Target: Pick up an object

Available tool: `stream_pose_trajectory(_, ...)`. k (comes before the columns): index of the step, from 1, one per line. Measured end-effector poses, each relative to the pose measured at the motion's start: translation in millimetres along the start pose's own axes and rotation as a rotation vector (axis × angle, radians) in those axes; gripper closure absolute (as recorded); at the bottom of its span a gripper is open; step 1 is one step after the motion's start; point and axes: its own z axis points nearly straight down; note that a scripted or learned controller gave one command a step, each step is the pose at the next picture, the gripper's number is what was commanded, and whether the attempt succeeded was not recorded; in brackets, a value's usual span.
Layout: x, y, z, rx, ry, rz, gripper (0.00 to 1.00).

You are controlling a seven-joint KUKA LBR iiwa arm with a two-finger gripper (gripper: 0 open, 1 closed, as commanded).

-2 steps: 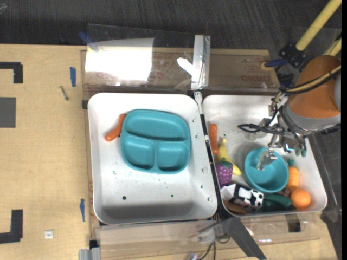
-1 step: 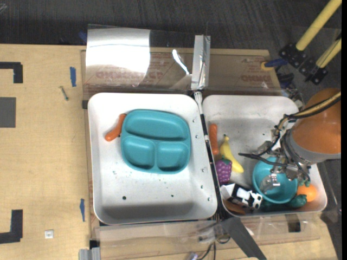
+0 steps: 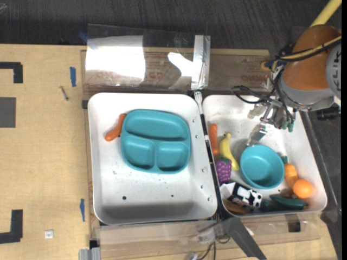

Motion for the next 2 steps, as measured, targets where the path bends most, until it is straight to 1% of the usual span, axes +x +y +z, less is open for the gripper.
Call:
stream_pose_trajectory(1,41.7,-58.0,36.5,0.002,0.008,-0.095,0.0)
stream_pose_trajectory(2,87.4,-128.4,48.6,0.003,-0.012,-0.081,0.0)
